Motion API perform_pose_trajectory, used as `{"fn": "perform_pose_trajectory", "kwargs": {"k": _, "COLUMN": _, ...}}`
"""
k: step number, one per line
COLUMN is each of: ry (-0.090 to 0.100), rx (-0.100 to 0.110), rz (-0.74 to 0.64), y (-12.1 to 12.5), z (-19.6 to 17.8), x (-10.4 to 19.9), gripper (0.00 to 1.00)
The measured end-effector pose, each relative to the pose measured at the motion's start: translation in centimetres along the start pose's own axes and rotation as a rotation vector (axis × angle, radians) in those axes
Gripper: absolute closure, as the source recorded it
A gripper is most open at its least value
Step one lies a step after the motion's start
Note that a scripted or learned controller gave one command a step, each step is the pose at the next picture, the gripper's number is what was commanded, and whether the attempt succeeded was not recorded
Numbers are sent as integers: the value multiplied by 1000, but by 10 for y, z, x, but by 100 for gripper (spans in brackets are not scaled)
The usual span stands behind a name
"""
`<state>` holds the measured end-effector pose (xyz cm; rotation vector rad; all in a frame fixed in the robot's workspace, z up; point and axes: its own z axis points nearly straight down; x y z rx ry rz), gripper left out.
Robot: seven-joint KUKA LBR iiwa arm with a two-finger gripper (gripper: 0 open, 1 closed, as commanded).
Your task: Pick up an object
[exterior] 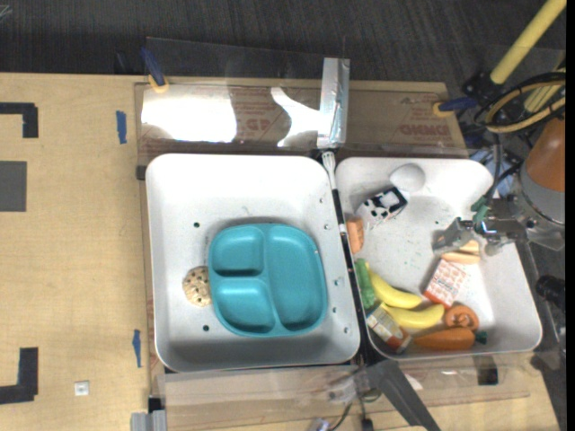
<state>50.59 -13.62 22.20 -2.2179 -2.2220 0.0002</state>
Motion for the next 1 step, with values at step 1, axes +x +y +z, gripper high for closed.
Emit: {"fn": "perform_pose_trajectory", "kwargs": {"k": 1, "ry": 0, "rx": 4, "rz": -94, "y": 34, "z": 70, "x": -44, "gripper": 0}}
